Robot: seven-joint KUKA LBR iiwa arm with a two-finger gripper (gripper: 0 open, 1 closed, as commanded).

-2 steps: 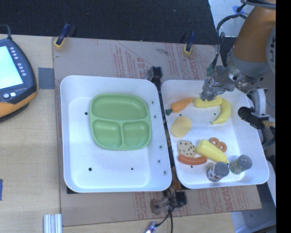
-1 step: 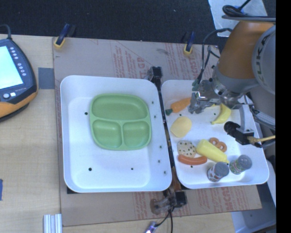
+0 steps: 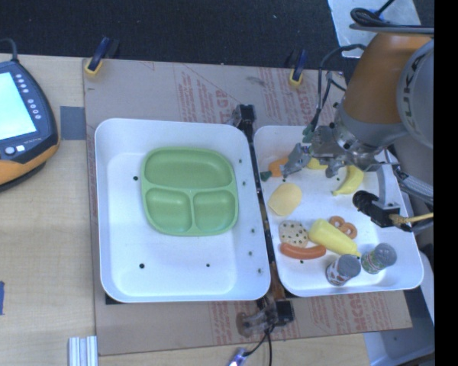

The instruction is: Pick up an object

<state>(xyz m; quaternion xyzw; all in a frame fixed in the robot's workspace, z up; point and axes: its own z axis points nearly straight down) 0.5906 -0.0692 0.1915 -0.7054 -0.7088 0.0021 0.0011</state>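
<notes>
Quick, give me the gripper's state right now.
Gripper: low in the right bin, near the carrot and banana; whether it is open, shut or holding anything cannot be told.

From my station I can make out large grey letters on the arm's (image 3: 412,75) casing at the right edge, cut off by the frame; they look like "UK". The brown board (image 3: 191,94) under the bins carries faint red print in slanted rows, too blurred for me to read.
</notes>
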